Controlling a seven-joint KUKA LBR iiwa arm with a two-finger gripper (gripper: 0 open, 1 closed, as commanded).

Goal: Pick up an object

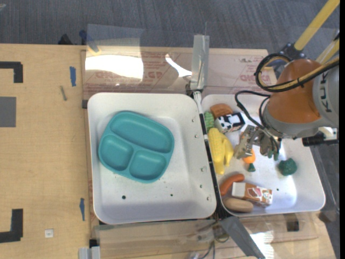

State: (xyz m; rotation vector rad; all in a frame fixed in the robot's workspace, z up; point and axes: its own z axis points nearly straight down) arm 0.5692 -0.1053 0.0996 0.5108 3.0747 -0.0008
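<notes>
Two bins [108, 209] — toys crowd the right one, where the tool [257, 144] hangs over a small orange piece [248, 157], perhaps a carrot — its grip I cannot tell.

Tool [257, 144] over right bin [310, 188] (toys beneath)

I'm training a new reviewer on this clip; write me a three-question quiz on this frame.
1. True or false: the teal divided plate lies in the left bin.
2. Which lies closest to the hand? A) green item B) small orange piece C) carton
3. Fill in: the yellow corn lies along the right bin's ____ wall.

Key: 1 true; 2 B; 3 left.
</notes>
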